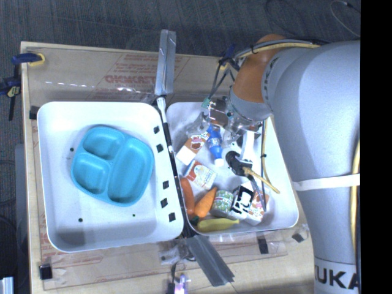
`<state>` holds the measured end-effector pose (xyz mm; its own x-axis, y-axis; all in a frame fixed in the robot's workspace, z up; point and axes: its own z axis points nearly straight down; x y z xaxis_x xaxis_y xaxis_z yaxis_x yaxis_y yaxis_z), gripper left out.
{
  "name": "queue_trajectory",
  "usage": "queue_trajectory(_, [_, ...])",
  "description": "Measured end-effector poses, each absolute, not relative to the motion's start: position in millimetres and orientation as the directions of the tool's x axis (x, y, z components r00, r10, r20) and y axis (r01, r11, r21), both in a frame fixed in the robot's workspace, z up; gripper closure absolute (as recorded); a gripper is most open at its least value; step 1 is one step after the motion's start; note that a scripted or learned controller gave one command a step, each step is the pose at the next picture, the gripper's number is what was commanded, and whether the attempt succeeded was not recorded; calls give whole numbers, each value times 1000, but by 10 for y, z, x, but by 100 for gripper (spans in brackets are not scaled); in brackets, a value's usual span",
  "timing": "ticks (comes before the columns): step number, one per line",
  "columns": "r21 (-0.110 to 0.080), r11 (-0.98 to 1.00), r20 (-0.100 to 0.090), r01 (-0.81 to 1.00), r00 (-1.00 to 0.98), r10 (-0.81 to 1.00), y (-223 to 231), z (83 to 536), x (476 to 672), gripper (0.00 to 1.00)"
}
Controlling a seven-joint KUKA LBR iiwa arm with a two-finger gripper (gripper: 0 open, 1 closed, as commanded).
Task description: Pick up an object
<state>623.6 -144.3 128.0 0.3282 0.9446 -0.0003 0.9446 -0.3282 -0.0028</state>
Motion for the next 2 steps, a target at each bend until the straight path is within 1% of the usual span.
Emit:
queue_trajectory(1, [-1, -220, 1, 976, 220, 976, -1896, 959, 6429, 0])
queue_trajectory(2, [-1, -211, 0, 977, 211, 977, -1880, 1079, 6443, 100])
